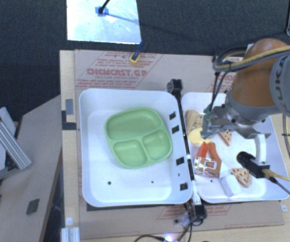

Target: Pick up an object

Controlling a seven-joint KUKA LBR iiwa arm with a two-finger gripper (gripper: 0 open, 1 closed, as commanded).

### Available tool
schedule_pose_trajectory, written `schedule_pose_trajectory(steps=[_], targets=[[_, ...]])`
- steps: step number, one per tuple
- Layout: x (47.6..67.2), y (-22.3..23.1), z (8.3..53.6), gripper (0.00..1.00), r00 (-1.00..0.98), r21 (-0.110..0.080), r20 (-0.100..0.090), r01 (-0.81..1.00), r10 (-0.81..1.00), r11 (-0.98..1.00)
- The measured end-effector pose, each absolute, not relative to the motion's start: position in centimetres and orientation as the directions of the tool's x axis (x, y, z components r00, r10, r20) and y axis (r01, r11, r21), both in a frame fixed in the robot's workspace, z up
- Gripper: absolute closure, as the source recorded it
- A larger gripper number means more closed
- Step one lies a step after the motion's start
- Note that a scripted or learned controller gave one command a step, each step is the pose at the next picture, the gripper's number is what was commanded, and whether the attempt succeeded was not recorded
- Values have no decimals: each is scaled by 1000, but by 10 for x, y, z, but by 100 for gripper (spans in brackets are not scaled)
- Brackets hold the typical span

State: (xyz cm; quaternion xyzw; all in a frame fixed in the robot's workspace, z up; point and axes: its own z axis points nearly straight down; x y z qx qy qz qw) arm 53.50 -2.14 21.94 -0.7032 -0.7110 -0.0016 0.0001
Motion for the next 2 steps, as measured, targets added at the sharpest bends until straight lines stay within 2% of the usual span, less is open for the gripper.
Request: schedule_pose_trajectory(steps=[2], targets=[[525, 71, 226, 100, -9, 1, 2, 1000, 1000, 9]])
